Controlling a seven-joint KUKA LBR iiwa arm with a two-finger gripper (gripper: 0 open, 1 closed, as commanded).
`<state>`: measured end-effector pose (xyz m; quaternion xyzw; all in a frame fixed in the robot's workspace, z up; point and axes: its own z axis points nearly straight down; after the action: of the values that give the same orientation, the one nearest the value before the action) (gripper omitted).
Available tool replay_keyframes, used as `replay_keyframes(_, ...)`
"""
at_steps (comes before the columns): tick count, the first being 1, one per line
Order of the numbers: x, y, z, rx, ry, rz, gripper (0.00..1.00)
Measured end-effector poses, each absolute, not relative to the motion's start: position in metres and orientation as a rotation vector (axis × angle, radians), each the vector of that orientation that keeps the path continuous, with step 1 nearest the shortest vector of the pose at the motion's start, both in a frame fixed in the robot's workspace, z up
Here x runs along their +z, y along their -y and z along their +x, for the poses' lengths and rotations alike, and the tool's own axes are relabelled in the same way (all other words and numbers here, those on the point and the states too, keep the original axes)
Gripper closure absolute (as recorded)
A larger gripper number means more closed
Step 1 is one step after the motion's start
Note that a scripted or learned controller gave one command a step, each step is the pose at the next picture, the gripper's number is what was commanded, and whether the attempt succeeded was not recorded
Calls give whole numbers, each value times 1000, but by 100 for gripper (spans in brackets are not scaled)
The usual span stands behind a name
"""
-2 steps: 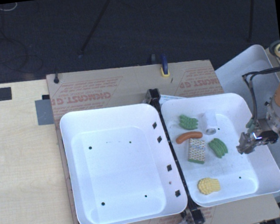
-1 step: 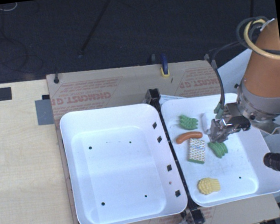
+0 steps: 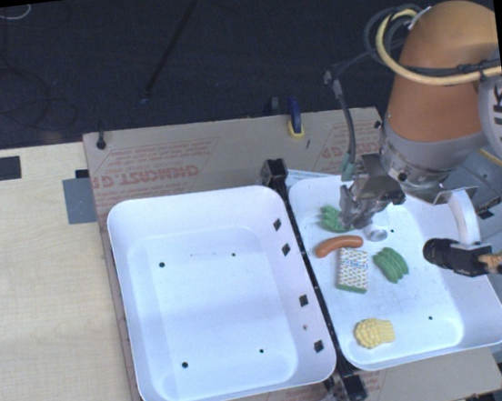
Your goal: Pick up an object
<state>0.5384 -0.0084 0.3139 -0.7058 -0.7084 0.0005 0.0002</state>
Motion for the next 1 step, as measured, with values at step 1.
replay_keyframes(1, 320, -53, 569, 0, 2227, -2214, 100)
